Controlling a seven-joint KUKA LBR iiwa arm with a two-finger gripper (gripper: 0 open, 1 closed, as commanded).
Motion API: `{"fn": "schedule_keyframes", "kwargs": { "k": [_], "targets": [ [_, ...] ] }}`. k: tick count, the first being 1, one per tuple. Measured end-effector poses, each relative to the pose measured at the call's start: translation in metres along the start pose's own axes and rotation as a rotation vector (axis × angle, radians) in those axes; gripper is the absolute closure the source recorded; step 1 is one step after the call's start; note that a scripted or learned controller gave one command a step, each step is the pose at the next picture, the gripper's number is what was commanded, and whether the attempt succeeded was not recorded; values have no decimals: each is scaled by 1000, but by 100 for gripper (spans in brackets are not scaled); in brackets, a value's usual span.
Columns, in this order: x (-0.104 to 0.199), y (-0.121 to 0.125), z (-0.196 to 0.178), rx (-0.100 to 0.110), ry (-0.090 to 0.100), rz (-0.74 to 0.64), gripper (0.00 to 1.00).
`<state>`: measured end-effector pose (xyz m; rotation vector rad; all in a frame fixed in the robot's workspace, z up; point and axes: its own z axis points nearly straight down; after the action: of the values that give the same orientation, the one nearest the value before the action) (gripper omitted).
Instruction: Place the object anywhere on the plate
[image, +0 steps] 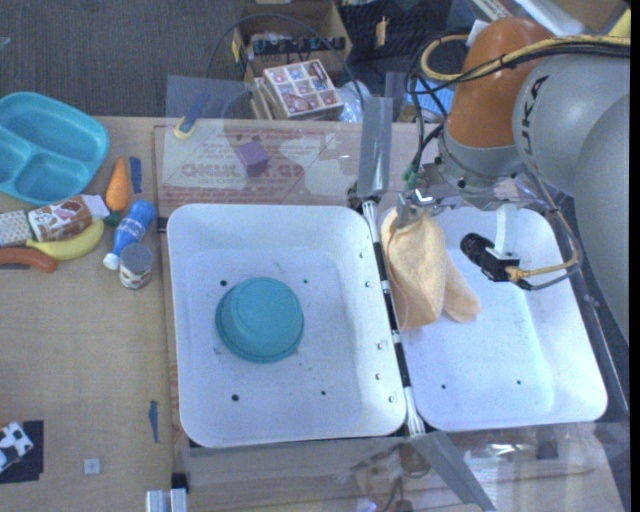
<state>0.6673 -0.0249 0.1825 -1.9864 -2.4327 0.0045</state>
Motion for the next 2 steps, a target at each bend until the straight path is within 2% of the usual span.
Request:
{"fn": "schedule_keyframes", "kwargs": {
  "k": [1, 2],
  "targets": [
    [87, -93, -58, 4, 2, -28, 100],
    [171, -87, -58, 1, 0, 30, 100]
  ]
}}
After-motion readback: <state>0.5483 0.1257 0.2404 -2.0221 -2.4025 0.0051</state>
